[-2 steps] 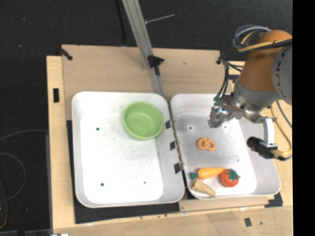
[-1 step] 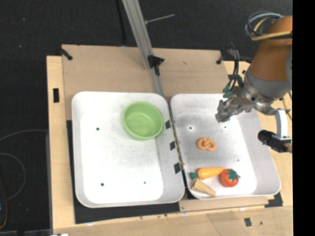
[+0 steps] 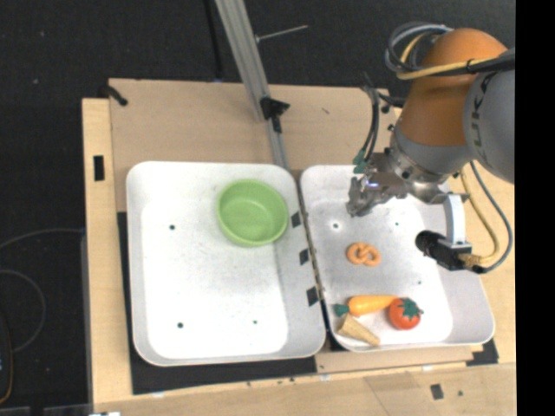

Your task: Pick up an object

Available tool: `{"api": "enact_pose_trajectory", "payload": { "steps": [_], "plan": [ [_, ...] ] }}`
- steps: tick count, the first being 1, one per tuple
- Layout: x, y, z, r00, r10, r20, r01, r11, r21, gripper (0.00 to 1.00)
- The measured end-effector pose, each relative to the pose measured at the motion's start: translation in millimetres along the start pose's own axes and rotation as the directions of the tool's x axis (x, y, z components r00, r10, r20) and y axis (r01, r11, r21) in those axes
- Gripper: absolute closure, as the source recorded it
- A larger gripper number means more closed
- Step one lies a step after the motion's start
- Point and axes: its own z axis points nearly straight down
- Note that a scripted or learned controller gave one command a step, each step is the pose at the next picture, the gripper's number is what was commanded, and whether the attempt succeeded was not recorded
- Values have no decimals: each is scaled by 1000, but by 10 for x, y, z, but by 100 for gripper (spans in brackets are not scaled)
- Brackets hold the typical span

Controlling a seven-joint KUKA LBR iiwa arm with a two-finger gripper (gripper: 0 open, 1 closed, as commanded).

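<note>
My gripper [image 3: 360, 203] hangs over the back part of the right bin [image 3: 464, 306], above and slightly left of an orange pretzel-shaped piece [image 3: 364, 255]. Nothing shows between its fingers. At the bin's front lie a yellow-orange carrot [image 3: 370, 303], a red tomato [image 3: 404, 314] and a tan wedge [image 3: 358, 330]. A green bowl [image 3: 251, 213] sits in the back of the left bin [image 3: 173, 319].
A grey metal post [image 3: 247, 55] slants up from between the bins at the back. A black clamp with cables [image 3: 444, 250] hangs off the arm over the right bin's right side. The bench edge runs around both bins.
</note>
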Motion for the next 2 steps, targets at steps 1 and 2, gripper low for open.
{"api": "enact_pose_trajectory", "payload": {
  "steps": [1, 2],
  "plan": [
    [439, -1, 56, 1000, 0, 0, 0, 1000, 1, 100],
    [971, -18, 140, 1000, 0, 0, 0, 1000, 5, 100]
  ]
}}
